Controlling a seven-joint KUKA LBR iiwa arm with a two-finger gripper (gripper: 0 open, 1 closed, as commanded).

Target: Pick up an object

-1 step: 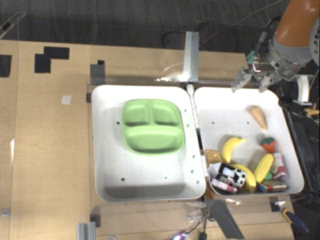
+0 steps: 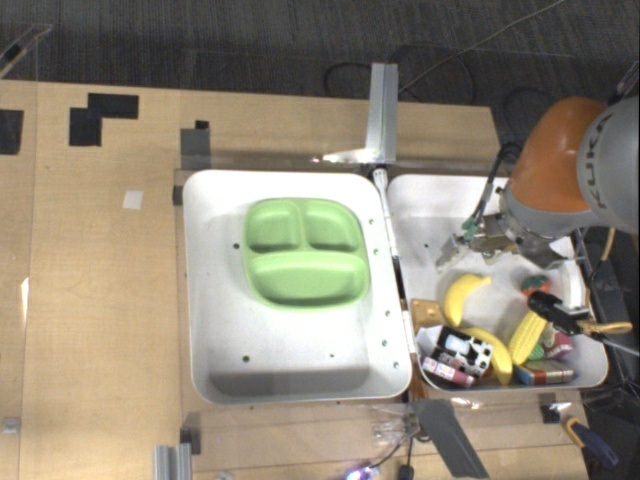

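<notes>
**Banana waiting under the claw**

A yellow banana [image 2: 464, 295] is being seen in the right bin [image 2: 425, 218], lying slanted. Just beyond it, the claw [image 2: 478, 238] is being held above; its state cannot be told

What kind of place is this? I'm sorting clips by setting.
Probably a robotics lab bench: two shallow white bins on a wooden top, a grey-and-orange arm, loose black cables on carpet.
</notes>
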